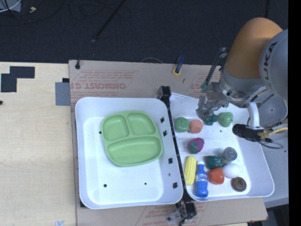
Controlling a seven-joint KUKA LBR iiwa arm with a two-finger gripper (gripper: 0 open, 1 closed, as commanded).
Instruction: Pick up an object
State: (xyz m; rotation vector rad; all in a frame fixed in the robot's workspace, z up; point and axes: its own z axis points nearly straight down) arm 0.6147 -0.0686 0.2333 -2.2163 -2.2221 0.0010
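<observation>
Right now the grey arm's two-finger gripper is low in the right white bin, at its far side, with a small dark teal toy at its tips. Whether the fingers are open or closed I cannot tell from where I stand, nor whether they have hold of anything.

That teal piece looks to be the nearest candidate. I'd judge it a light, stiff plastic toy, smooth and a bit slippery, best pinched across its narrow middle.

Counting the right bin: one green round toy, one orange-pink ball, one green pepper-like piece, one purple and green vegetable, one yellow corn cob, one blue bottle, one dark green lump, one grey round can, one red tomato-like ball, one white egg and one brown ring.

The left white bin holds one pale green divided plate.
</observation>
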